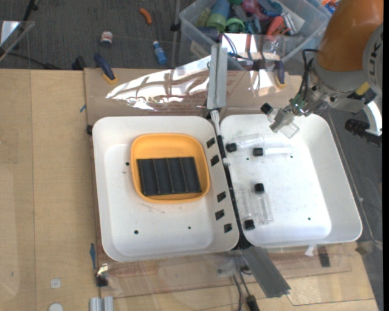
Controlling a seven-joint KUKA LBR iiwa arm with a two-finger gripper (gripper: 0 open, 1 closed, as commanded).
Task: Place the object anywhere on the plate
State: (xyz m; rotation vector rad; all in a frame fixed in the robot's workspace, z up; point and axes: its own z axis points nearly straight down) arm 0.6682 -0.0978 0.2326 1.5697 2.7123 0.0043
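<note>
Left bin (115,237): yellow plate (170,146) holding black ribbed rectangular block (169,176), block flat at plate centre. Right bin (340,206): two clear tubes with black caps, one (258,149) lying crosswise at far side, other (258,206) lengthwise near divider. Tool (284,121) over far edge of right bin, near crosswise tube; finger spread: cannot tell. Clear tub of coloured toys (255,18) beyond counter (36,182).

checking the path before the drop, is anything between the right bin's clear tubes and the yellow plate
Only the raised divider where the two bins meet lies between the clear tubes and the yellow plate. A black ridged block already sits on the plate.
</note>
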